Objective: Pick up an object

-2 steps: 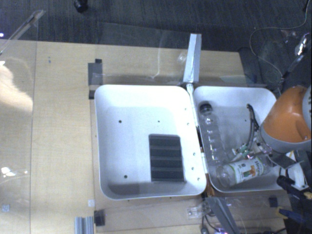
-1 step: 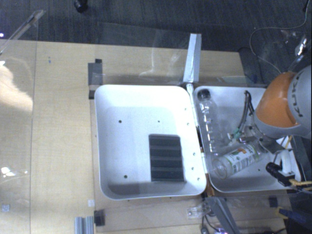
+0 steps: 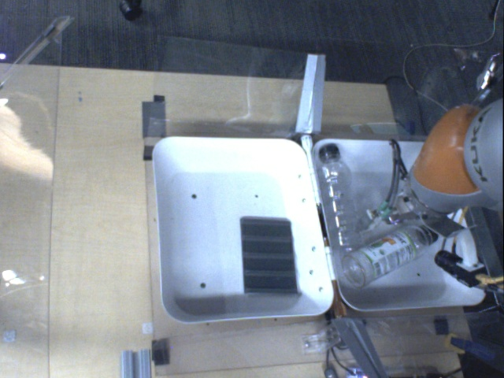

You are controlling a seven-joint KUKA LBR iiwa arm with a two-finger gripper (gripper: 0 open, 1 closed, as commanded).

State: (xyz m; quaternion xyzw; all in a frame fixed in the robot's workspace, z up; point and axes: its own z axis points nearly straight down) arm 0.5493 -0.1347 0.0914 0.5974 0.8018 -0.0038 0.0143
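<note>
The left bin [image 3: 181,211], smooth white plastic with rounded corners, holds a flat black ribbed rectangle [image 3: 268,254] near its lower right. In the right bin [image 3: 370,294], one clear plastic bottle [image 3: 331,181] lies lengthwise along the left wall. A second clear bottle with a green-and-white label [image 3: 387,252] lies tilted on its side, just below and left of the gripper [image 3: 409,211], touching or nearly so. The gripper's state cannot be told.
</note>
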